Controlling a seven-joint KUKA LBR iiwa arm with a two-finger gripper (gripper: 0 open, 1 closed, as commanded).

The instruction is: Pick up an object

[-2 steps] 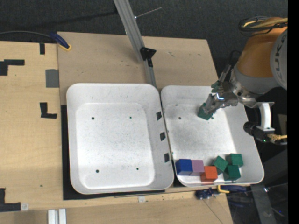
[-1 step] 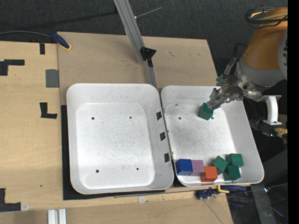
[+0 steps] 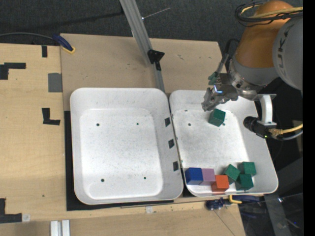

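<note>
Grey arm (image 3: 256,48) bent; claw (image 3: 212,102) seemingly low

You have a small dark green cube-shaped block (image 3: 217,117) in the upper part of the right white bin (image 3: 197,141), tilted on its corner. Along that bin's near edge sit a blue block (image 3: 194,175), a pale purple block (image 3: 208,175), an orange block (image 3: 221,182) and three more green blocks (image 3: 242,174), clustered and touching.
</note>
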